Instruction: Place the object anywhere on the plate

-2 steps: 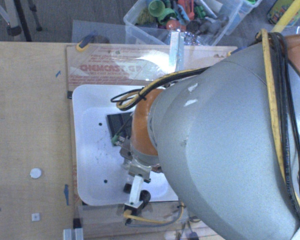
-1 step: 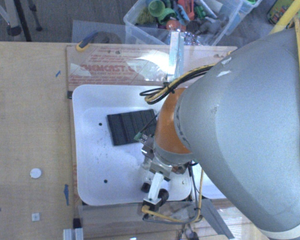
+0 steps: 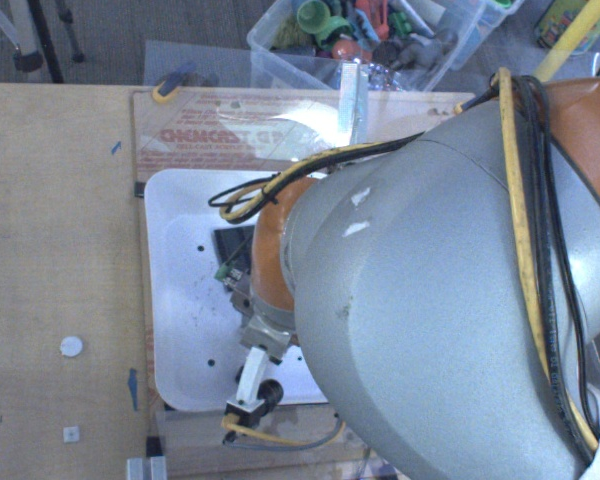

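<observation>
My grey arm [image 3: 430, 298] fills the right and middle of the camera view and covers most of the left white bin [image 3: 180, 298]. The orange wrist band [image 3: 268, 253] sits over the bin's middle. Just left of it, a dark part of my gripper [image 3: 232, 242] pokes out low over the bin floor, with a small green bit [image 3: 222, 271] under it. The arm hides whatever lies beneath the wrist.
A yellow-and-black cable [image 3: 280, 178] loops over the wrist, and a white connector [image 3: 250, 376] hangs at the bin's near edge. A clear tub of toys [image 3: 380, 18] stands behind the bench. Bare wooden benchtop [image 3: 60, 248] stretches to the left.
</observation>
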